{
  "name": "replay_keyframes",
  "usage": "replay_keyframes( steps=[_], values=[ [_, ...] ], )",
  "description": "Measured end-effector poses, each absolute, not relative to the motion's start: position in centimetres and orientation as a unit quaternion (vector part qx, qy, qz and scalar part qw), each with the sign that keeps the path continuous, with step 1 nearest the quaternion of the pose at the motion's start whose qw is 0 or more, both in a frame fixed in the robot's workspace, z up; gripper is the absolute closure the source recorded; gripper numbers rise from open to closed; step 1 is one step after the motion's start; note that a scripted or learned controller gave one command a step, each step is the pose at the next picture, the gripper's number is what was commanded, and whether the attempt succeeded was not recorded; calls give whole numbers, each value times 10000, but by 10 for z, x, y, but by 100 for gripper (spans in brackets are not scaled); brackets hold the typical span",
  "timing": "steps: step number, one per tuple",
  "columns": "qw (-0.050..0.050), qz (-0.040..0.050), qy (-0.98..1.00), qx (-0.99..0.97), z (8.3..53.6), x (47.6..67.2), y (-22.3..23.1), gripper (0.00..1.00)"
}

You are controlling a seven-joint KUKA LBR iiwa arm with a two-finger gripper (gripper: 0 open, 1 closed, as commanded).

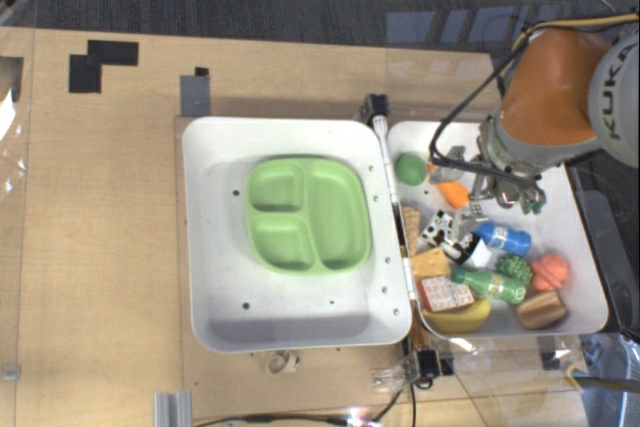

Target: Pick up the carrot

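The carrot (453, 194) is a small orange piece lying in the right bin (584, 245), just below and right of a green ball (410, 167). My gripper (468, 221) hangs low over the middle of this bin, directly beside the carrot on its lower right. The grey wrist and the orange band (548, 87) above it cover the bin's upper right part. The gripper's tip sits among cluttered items, so its state is unclear. Nothing is seen lifted off the bin floor.
Packed around the gripper are a black-and-white item (432, 231), a blue bottle (505, 239), a green bottle (490, 283), a cheese wedge (430, 263), a banana (458, 317), a peach-coloured fruit (551, 269) and a brown roll (541, 311). The left bin (210, 295) holds a green divided tray (305, 213).
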State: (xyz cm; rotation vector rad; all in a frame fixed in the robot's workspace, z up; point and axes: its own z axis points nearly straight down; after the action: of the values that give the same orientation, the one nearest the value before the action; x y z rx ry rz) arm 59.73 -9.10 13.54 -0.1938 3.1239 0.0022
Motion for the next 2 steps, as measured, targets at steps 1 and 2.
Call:
replay_keyframes(
  steps=[1, 2],
  values=[
    [220, -10, 9993, 295, 119, 629, -97, 0],
    [228, 8, 9957, 902, 113, 634, -102, 0]
  ],
)
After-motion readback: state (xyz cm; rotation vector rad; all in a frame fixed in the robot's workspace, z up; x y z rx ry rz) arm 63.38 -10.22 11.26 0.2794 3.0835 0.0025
